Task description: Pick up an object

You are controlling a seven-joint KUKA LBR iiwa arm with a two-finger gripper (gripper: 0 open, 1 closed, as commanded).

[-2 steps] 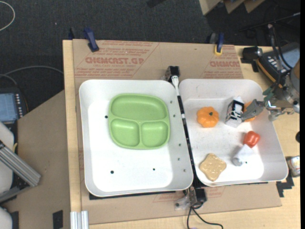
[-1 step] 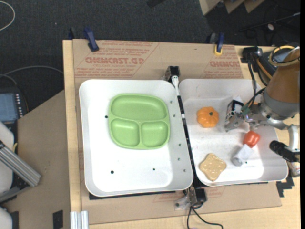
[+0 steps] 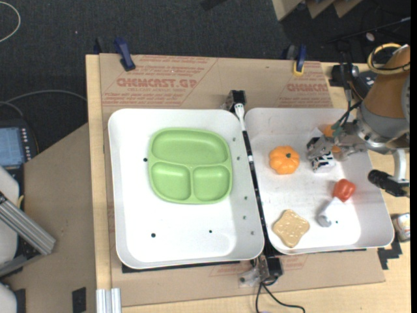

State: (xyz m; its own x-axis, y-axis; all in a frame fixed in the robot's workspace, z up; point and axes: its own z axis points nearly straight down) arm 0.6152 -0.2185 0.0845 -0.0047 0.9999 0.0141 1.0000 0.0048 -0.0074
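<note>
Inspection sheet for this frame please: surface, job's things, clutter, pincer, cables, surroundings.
Surface: two white bins side by side, left bin and right bin, on a cardboard-covered bench.
Job's things: in the right bin, an orange pumpkin, a tan cracker-shaped toy and a red-capped grey piece.
Clutter: a green divided plate in the left bin.
Pincer: pincer low over the right bin, right of the pumpkin; fingers' state unclear.
Cables: black cable at the front edge; thin cables on the floor at left.
Surroundings: dark carpet, two clamps on the bench's far edge.
</note>
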